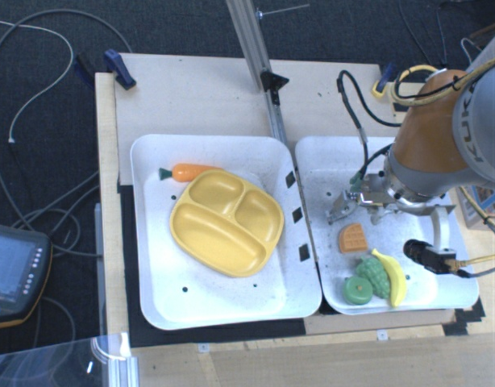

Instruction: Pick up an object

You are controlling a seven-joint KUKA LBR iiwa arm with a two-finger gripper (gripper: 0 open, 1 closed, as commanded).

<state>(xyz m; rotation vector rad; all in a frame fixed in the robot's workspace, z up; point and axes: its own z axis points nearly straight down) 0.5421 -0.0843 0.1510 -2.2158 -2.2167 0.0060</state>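
In the right bin, an orange waffle-like toy lies near the middle. Near the front edge, a yellow banana rests against a bumpy green toy and a round green piece. My gripper hangs over the right bin, just up and left of the orange toy, and nothing is visibly held in it. The grey arm with its orange band covers the bin's back right part.
The left bin holds a yellow divided plate and a toy carrot at its back left. A metal pole rises between the bins at the back. Cables trail over the bench behind the right bin.
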